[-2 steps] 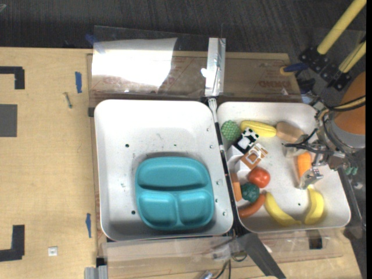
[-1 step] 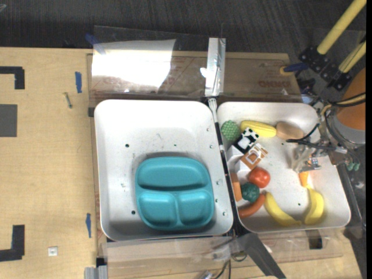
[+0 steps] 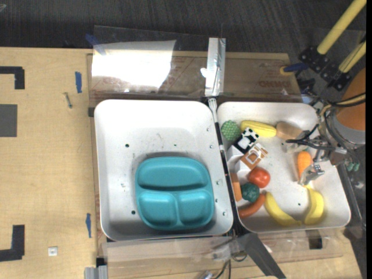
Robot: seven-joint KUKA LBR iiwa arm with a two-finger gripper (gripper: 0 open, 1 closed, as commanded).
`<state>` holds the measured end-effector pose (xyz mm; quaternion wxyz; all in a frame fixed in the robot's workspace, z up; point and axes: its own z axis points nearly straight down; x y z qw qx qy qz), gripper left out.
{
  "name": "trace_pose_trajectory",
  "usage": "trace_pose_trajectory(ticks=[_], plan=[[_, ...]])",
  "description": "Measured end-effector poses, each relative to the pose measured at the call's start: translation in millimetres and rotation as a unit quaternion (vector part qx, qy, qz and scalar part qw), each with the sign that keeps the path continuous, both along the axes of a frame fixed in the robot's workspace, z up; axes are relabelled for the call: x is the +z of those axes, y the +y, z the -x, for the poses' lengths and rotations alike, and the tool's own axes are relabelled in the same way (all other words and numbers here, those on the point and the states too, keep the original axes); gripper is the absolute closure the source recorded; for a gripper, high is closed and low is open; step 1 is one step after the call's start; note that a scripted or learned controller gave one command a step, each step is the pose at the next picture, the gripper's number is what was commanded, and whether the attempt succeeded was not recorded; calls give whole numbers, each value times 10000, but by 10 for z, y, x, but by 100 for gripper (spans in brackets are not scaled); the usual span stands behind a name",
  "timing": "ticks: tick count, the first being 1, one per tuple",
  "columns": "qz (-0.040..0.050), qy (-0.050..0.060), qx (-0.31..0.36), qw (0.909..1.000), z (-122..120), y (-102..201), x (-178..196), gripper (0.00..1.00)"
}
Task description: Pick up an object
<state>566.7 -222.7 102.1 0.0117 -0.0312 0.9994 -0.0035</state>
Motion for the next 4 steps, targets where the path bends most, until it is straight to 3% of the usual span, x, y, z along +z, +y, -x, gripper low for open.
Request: trace_pose_trajectory(ticks=[1, 2, 3, 4], plan=[[-27, 68, -192, 9998, -220, -6, -135, 0], [-33, 68, -487, 9988, 306, -6, -129, 0], [-12, -5, -476, 9989, 253, -4, 9, 100], [-16, 6, -475, 9989, 258, 1, -3, 0]])
